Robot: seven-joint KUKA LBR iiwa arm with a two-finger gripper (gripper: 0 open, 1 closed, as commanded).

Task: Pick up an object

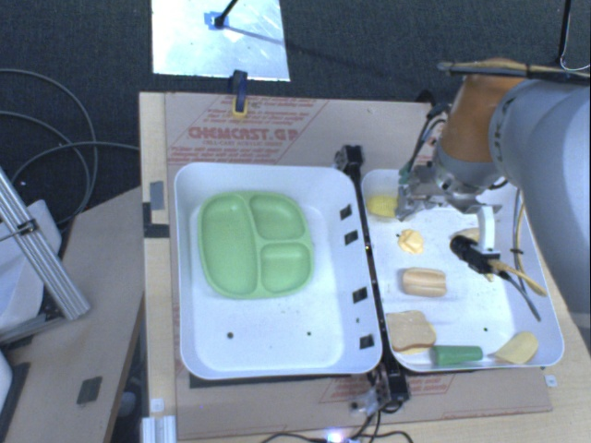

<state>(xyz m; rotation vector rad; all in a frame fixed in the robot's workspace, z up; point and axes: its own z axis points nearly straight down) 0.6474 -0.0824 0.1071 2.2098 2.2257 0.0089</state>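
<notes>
The tool (406, 206) is hanging beside the lemon (381, 206), at its 3 o'clock; grip unclear, nothing lifted yet.

Glossy green plastic tray (255, 245); smooth white plastic bins (277, 349); cardboard base (245, 132)

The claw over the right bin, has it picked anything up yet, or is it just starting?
Nothing looks lifted yet. The claw sits low in the right bin, beside a yellow piece at the far left corner. The bun, toast and green stick lie untouched. Gripping and lifting remain.
</notes>
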